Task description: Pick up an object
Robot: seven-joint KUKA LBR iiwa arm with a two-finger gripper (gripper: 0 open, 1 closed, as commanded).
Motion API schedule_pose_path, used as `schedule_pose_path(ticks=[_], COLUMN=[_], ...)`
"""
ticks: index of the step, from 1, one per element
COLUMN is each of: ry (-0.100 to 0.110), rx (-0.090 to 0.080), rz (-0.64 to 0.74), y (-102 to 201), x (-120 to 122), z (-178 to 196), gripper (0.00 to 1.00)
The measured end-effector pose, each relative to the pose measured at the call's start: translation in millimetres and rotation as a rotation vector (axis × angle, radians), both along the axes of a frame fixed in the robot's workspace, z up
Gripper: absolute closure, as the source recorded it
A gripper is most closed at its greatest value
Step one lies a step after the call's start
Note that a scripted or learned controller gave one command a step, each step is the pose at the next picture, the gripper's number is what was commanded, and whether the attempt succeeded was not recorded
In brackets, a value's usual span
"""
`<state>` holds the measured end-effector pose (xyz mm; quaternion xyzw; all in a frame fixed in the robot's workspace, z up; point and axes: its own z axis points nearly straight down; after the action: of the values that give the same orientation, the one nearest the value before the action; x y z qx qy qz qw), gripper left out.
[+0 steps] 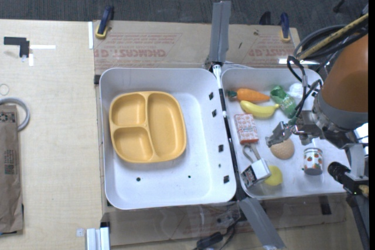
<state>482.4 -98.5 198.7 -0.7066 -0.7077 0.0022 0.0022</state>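
Camera view: "CHEMCO" cardboard (146,44) behind the bins; fingers (280,134) above a tan ball (283,150), grip state impossible to tell.

Left bin (111,143): open floor around the yellow plate (148,126).
Right bin (258,74): crowded; carrot (253,94), banana (259,108), box (246,129) near the divider.
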Motion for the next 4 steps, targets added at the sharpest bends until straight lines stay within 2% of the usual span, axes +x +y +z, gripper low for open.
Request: schedule_pose_path(ticks=[1, 2, 3, 4], ry=[-0.005, -0.005, -0.005, -0.006], rx=[0.0, 0.0, 0.0, 0.0], rz=[0.116, 0.199, 0.196, 0.131], y=[-29, -105, -106, -123], x=[35, 57, 58, 81], z=[-92, -109, -101, -106], gripper=[0.0, 0.0, 1.0, 1.0])
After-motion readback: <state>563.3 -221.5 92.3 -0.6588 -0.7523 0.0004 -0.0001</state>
